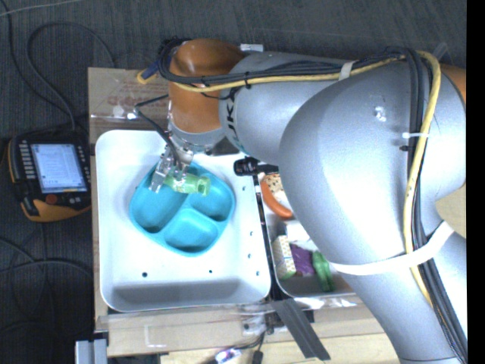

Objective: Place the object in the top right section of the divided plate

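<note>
The hand [173, 174] is being held low over the blue divided plate [184, 211], which is lying in the left white bin [178, 279]. A pale green translucent object [191, 183] is being pinched between the hand's fingers, with most of it sticking out to the right of the fingertips. The object is being held over the plate's upper right section, just at the rim of that compartment; whether it is touching the plate surface cannot be told. The two lower compartments of the plate are being left uncovered by the arm.

The orange band [198, 63] above the wrist is being shown directly above the hand, and the bulky grey arm [356, 165] is stretching in from the right, covering much of the right white bin [299, 287]. In the visible part of that bin, an orange item [274, 196], a purple item [301, 260] and a green item [321, 270] are being seen, partly hidden under the arm. A teach pendant [51, 174] with a lit screen is lying on the dark floor to the left of the worktop [114, 89].
</note>
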Tool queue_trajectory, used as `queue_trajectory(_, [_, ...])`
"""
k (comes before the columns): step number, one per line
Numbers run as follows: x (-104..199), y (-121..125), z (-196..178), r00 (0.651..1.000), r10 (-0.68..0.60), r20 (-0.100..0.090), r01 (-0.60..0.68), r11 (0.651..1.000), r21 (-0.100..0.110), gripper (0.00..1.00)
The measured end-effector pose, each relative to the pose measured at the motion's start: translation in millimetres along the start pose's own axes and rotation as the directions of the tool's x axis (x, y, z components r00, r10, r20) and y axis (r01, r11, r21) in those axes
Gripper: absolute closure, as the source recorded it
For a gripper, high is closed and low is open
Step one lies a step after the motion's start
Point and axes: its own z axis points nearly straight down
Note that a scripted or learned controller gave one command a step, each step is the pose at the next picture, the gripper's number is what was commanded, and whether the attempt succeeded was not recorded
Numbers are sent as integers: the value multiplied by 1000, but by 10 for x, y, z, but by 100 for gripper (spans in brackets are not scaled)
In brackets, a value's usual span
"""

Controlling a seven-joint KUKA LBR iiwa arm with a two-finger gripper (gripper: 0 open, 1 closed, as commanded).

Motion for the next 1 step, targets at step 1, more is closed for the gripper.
queue_trajectory(1, [501, 257, 6, 991, -134, 2, 134, 991, 3, 100])
